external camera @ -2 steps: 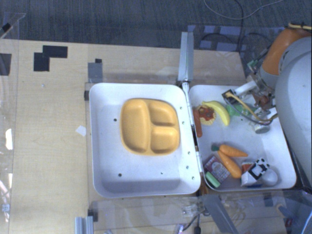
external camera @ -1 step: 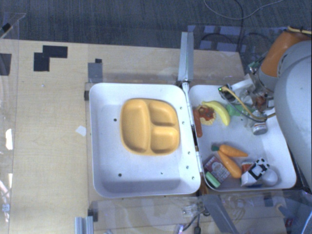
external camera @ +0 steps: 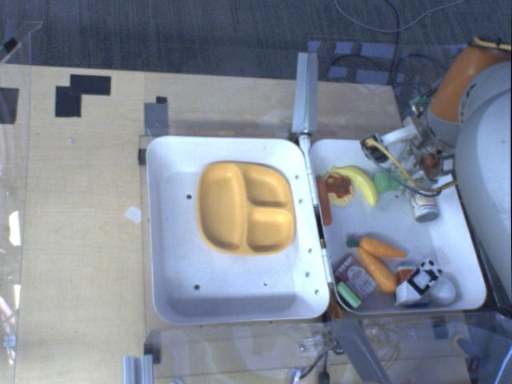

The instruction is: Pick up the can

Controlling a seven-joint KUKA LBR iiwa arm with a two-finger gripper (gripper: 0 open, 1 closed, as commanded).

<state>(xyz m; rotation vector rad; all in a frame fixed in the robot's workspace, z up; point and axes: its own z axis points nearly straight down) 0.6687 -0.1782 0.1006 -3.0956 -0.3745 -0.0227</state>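
Silver can (external camera: 425,207) just below the hand (external camera: 422,166)

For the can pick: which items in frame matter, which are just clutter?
Matters:
- can, in the right bin near its right wall
- gripper, just above the can

Clutter:
- banana
- two carrots
- yellow divided tray in the left bin
- black-and-white carton

Can (external camera: 425,207) in right bin (external camera: 472,282), end effector (external camera: 420,166) above
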